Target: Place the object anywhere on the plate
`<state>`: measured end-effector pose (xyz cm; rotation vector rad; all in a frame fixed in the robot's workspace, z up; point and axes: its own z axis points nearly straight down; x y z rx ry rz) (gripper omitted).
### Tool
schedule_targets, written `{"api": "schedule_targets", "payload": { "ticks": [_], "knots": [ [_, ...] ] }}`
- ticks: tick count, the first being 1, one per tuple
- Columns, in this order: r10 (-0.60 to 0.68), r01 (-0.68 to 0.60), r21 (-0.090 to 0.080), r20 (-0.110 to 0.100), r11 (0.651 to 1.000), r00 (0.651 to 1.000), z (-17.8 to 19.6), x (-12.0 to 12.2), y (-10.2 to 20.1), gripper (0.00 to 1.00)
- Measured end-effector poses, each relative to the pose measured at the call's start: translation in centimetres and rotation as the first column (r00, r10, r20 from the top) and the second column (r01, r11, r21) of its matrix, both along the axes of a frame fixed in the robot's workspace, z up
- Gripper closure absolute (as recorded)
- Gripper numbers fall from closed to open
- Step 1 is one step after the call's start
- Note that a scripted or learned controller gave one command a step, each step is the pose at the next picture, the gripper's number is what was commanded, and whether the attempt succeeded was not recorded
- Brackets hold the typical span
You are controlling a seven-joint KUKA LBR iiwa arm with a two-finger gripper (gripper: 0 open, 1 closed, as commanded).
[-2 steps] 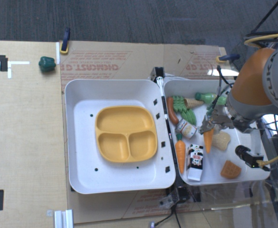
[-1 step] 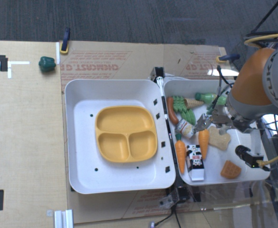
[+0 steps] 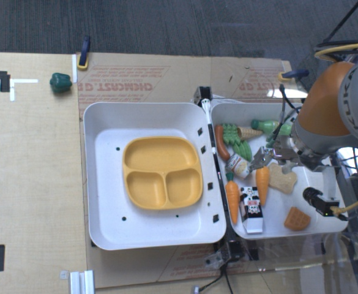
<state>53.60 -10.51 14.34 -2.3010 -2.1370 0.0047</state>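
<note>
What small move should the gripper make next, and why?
Probably lower a little and close on a toy. The gripper hovers over the food pile in the right bin, just above a carrot, with nothing between its fingers; the yellow plate holds nothing yet.

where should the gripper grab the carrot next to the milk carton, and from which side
Probably mid-body on the carrot, coming straight down with the fingers across its width. It lies flat and lengthwise between the bin wall and the milk carton, so side approaches look crowded.
</note>
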Motion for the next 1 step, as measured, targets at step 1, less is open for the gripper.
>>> {"api": "schedule_targets", "payload": {
  "ticks": [1],
  "knots": [
    [-0.029, 0.029, 0.001, -0.001, 1.000, 1.000, 2.46, -2.90, 1.27, 0.00]
  ]
}}
